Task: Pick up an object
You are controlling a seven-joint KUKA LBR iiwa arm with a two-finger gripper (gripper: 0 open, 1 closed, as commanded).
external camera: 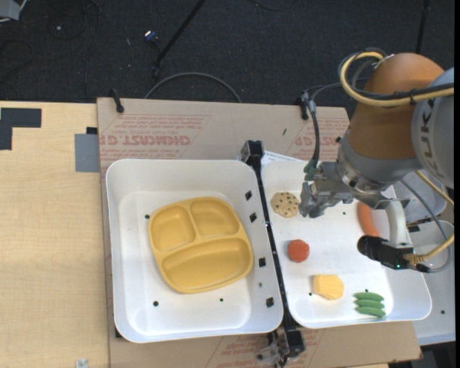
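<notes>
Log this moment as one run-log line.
gripper low in right bin beside cookie | nothing seen held | tomato, cheese, pea pods loose | yellow tray in left bin

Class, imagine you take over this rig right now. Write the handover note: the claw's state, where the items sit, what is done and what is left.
Claw: low in the right bin, beside the cookie; nothing seen in its grip.
Right bin also holds a red tomato, a yellow cheese piece, green pea pods and an orange carrot, partly hidden by the arm.
Left bin: yellow divided plate.
Done: nothing lifted yet.
Left: grasp one item, likely the cookie, and raise it.
</notes>
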